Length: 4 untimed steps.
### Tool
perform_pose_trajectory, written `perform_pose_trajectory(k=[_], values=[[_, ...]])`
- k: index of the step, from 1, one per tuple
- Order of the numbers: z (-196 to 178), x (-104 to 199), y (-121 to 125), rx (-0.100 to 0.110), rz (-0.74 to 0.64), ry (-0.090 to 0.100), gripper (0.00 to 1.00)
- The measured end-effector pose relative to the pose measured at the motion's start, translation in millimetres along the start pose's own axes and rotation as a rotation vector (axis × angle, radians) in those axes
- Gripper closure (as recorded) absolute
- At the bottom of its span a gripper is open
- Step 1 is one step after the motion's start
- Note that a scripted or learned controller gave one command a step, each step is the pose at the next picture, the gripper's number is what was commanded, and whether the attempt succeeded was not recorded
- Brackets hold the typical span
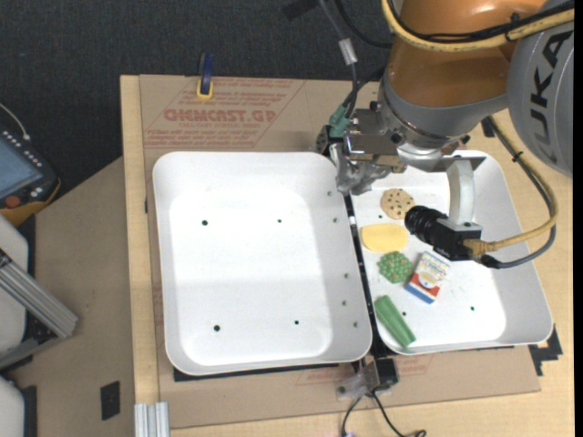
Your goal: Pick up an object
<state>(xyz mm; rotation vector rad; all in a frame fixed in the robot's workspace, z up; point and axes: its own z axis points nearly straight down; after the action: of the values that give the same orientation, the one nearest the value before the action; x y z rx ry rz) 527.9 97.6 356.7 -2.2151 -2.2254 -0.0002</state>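
Camera view, two white bins [246, 176], one cookie [395, 203], one green cylinder [395, 321]

A brown cardboard sheet [228, 107] with red lettering lies under two white bins; a blue-and-yellow clamp [207, 76] grips its far edge.

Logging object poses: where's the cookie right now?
The cookie lies in the right bin, near its upper left, just above the yellow piece.
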Motion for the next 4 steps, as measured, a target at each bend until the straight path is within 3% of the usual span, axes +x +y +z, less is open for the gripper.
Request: perform_pose_trajectory(k=[1,2,3,4], values=[[-44.6,40.4,-14.3,-0.006,0.0,0.001,1.0],[38.4,-25.5,-51.2,0.011,0.013,-0.004,1.0],[-41.1,28.0,-48.1,-0.01,-0.001,0.002,1.0],[-88.2,-61.2,-48.6,-0.008,0.012,-0.002,1.0]])
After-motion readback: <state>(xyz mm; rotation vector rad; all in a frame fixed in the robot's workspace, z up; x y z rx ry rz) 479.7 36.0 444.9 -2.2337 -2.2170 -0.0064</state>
